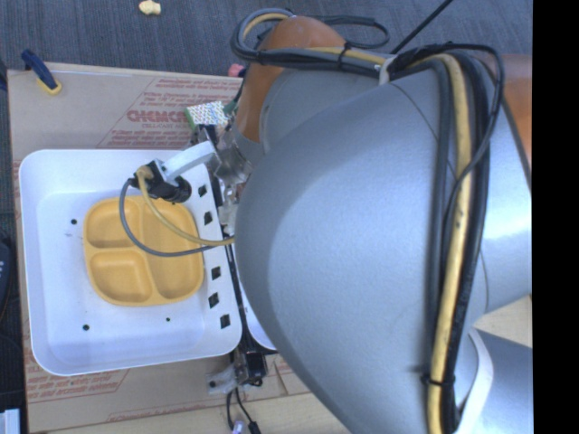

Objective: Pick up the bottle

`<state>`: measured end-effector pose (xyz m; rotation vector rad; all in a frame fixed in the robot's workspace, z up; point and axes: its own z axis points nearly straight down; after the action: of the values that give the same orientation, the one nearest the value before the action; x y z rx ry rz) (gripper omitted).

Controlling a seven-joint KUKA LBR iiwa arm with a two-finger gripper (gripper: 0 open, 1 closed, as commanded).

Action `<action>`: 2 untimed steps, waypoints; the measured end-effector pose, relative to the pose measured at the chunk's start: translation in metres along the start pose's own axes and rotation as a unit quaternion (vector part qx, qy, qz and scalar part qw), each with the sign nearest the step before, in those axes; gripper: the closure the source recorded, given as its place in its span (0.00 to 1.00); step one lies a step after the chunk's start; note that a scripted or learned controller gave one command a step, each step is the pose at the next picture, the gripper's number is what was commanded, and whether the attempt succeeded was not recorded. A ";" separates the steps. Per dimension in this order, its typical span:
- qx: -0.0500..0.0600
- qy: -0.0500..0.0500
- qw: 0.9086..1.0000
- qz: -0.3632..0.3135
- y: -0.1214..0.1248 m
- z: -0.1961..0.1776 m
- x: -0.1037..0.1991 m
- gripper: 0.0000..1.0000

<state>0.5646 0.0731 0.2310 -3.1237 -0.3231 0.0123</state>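
The grey arm [380, 242] fills the right and middle of the camera view and covers the right bin. Its orange band [289, 48] shows at the top. The wrist end with a black fitting [167, 186] and looping cables hangs over the top right part of the left bin [54, 333]. The bottle is hidden from this camera.
A yellow divided plate [140, 251] lies in the left white bin. Brown cardboard [154, 107] lies under and behind the bins. A blue and yellow clamp [41, 70] sits at the far left corner, and a small yellow scrap [149, 7] lies on the grey floor.
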 end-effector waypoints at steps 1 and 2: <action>0.000 0.003 1.000 0.001 0.038 -0.108 -0.039 1.00; 0.001 0.001 1.000 -0.029 -0.010 0.005 -0.054 1.00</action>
<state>0.5101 0.0717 0.2260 -3.1102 -0.4125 0.0109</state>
